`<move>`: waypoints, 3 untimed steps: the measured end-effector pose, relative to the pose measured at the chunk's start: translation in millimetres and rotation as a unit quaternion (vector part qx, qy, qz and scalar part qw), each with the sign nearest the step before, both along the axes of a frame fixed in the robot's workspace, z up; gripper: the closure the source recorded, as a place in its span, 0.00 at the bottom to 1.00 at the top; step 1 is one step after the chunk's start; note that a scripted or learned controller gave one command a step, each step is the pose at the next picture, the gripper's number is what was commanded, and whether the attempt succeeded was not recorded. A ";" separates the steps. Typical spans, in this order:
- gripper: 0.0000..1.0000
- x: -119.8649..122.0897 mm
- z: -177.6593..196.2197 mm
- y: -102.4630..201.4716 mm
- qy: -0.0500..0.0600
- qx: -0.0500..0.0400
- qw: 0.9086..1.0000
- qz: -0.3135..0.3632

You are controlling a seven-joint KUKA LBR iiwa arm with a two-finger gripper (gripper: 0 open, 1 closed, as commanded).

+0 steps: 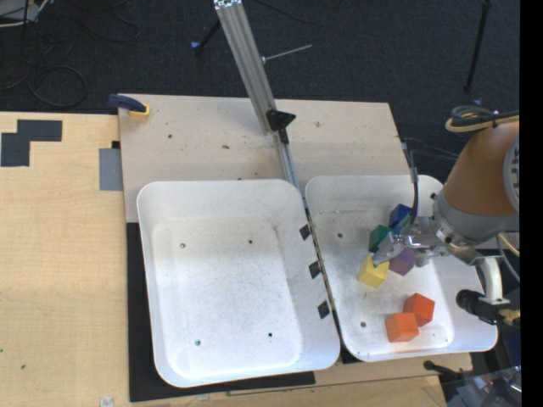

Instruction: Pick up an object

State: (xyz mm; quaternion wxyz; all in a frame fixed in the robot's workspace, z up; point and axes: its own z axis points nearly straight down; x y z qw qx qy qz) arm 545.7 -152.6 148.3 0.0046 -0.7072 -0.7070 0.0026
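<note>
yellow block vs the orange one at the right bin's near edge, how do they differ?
Colour: the yellow block is yellow; the orange block is orange. Place: the yellow block lies mid-bin, right beside the gripper and a purple block; the orange block sits nearer the front rim, next to a red block. Both look like small cubes in the right bin.

gripper [395,246]: fingers blurred, open or closed unclear
green block [378,237]: partly hidden behind gripper
blue block [400,215]: lower edge covered
arm [479,185]: cut off at 3 o'clock edge
</note>
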 end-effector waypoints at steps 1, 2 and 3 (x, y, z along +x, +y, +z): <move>0.00 8.3 -24.6 -3.5 -0.018 -0.005 1.000 0.000; 1.00 8.9 -14.9 -5.4 -0.019 -0.006 1.000 -0.004; 1.00 10.8 39.5 -17.3 -0.006 -0.002 1.000 -0.001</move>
